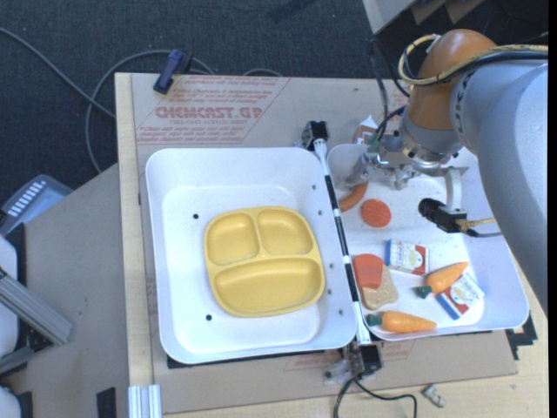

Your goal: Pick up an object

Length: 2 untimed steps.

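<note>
An orange sausage-like piece (352, 198) lies at the right bin's (513, 307) upper left, against the dividing wall. The gripper (380, 165) hangs just above it; its opening cannot be told. A red disc (376, 213) sits just right; lower items crowd the bin.

Grey arm (513, 138), orange wrist band (439, 77)

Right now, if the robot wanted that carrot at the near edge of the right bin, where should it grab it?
Probably from straight above, across the middle of the carrot. It lies flat and lengthwise along the bin's front wall, so closing across its narrow width suits it, though the bread slice sits close behind.
</note>
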{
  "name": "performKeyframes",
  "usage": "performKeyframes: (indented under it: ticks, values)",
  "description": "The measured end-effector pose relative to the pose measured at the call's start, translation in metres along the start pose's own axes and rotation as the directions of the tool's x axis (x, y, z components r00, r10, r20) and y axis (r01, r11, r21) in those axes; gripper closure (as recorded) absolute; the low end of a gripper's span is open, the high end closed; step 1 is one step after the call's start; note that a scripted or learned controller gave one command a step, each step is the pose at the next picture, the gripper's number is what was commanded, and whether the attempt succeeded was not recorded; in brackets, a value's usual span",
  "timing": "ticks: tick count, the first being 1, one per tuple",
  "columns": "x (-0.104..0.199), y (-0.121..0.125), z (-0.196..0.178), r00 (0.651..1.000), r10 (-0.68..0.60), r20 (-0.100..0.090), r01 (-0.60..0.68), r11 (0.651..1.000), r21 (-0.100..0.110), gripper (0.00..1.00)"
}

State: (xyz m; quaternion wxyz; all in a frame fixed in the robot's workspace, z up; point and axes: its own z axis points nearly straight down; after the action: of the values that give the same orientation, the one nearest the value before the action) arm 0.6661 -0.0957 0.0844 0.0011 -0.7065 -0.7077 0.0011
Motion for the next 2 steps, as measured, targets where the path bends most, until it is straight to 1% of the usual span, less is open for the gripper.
performKeyframes:
  ticks: [1,2]
  values:
    - [0.0,-0.017,0.0,1.0,0.002,0.0,-0.002,1.0,-0.001,0.0]
    - [0.001,-0.07,0.0,1.0,0.003,-0.001,-0.003,1.0,-0.001,0.0]
